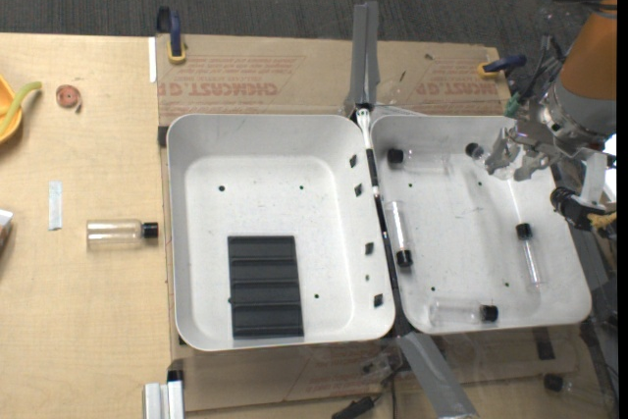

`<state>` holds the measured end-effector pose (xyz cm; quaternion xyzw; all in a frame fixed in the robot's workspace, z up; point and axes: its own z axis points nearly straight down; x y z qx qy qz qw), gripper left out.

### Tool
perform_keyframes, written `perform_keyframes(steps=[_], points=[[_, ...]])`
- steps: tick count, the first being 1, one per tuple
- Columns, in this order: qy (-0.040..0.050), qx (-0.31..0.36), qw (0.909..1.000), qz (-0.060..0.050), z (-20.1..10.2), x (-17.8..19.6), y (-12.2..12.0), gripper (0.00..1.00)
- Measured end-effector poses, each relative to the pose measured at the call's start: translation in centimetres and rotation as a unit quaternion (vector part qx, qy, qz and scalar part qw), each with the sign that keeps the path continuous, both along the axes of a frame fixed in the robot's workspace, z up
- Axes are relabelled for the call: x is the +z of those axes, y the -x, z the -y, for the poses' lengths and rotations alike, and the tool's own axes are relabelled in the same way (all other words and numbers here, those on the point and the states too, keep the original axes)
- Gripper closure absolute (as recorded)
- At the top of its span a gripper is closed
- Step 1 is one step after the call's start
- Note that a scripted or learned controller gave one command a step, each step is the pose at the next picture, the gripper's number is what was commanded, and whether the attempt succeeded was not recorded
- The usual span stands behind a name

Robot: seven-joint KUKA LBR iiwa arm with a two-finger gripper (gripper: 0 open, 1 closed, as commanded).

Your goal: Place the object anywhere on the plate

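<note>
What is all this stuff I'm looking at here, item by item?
Bins: two, white, side by side; left bin, right bin.
Ridged plate: one, black, in the left bin, front.
Clear bottles with black caps: several, in the right bin, e.g..
Clear bottle: one, on the wooden bench, left of the bins.
Clamps: two, at the cardboard's back edge.
End effector: one, grey, over the right bin's back right.

End effector (517,155) above right bin (564,304)
</note>
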<state>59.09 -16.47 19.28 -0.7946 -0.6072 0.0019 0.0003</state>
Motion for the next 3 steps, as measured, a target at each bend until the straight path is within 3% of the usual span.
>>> perform_keyframes(steps=[1, 2, 3], points=[[0.0, 0.0, 1.0, 0.0, 0.0, 0.0, 0.0, 0.0], [0.0002, -0.06, 0.9982, 0.001, 3.9, 2.3, -6.8, 0.0], [0.0003, -0.087, 0.9962, 0.001, 4.9, 13.4, -6.8, 0.0]])
